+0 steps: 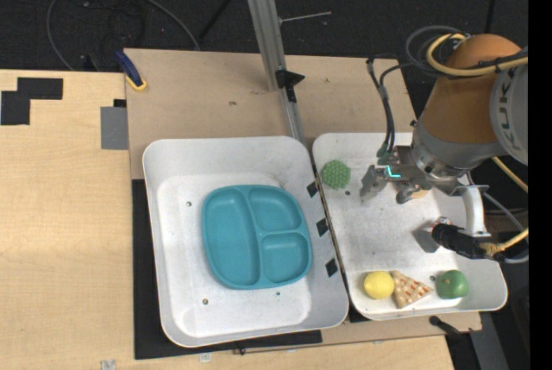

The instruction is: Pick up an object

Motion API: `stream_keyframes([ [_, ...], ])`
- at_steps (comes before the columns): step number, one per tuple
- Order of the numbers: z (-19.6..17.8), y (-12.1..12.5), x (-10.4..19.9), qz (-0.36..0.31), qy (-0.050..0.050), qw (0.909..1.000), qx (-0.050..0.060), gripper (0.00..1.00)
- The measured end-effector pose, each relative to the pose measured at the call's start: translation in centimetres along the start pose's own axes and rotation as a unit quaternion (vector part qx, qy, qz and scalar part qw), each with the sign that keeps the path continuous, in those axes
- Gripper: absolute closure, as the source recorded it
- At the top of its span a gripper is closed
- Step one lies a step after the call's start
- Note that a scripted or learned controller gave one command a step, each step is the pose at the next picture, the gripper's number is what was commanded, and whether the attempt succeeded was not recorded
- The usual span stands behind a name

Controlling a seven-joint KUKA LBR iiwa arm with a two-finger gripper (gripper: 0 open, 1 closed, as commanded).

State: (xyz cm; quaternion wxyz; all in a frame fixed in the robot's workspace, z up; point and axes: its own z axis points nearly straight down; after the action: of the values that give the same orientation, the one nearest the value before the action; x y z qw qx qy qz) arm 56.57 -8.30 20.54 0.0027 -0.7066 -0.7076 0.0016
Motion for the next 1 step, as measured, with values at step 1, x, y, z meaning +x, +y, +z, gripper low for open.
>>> stream_keyframes([
  [1,-0.09,0.05,-0.01,0.000,0.000,1.0000,-0.001,0.00],
])
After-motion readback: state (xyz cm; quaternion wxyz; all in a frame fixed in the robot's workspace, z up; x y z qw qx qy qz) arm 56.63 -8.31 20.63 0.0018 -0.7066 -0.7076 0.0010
